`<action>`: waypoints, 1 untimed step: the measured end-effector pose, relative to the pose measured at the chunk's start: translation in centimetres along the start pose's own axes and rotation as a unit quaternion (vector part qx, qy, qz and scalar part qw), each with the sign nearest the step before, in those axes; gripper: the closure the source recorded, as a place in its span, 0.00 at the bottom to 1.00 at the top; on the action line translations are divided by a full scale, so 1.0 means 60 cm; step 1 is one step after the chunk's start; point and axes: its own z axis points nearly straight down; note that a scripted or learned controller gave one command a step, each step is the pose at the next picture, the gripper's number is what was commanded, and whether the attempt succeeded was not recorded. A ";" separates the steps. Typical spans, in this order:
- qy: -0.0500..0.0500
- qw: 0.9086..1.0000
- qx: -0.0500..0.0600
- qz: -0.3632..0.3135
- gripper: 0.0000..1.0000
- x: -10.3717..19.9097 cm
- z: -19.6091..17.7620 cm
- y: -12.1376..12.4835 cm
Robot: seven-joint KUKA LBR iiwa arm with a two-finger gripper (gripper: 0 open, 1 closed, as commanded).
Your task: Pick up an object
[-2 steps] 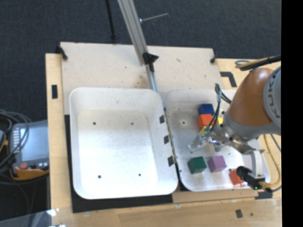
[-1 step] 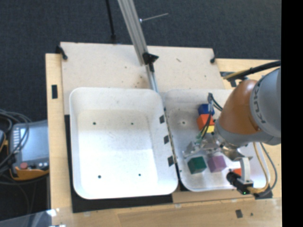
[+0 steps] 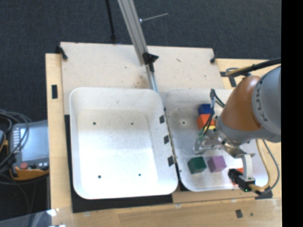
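We count four candidates for the pick, all small blocks in the right shallow white plastic bin (image 3: 182, 183). A dark green cube (image 3: 197, 164) and a pale purple cube (image 3: 217, 163) sit side by side toward the near end of that bin, just apart from each other. Farther back, a blue block (image 3: 205, 109) lies against an orange block (image 3: 205, 121), the orange one partly hidden under the arm.

The metal pincer (image 3: 204, 145) hangs between these two pairs, just beyond the green and purple cubes and just near of the orange block. Nothing shows between its fingers, so we judge it to be carrying nothing; whether it is released or clenched we cannot tell, since the grey and orange wrist (image 3: 241, 110) covers much of it and the metal parts blur together.

We judge the step in hand to be the approach, with no object lifted yet. The next move calls for settling on one block, most likely the green cube or the orange block since both lie closest, centring over it, and closing squarely without nudging its neighbour.

The left shallow white plastic bin (image 3: 80, 126) stands beside the right one on the wooden bench (image 3: 189, 60), and an aluminium rail (image 3: 132, 27) slants up from the far side.
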 end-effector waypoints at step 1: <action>-0.001 1.000 -0.001 -0.001 1.00 -0.017 -0.098 -0.001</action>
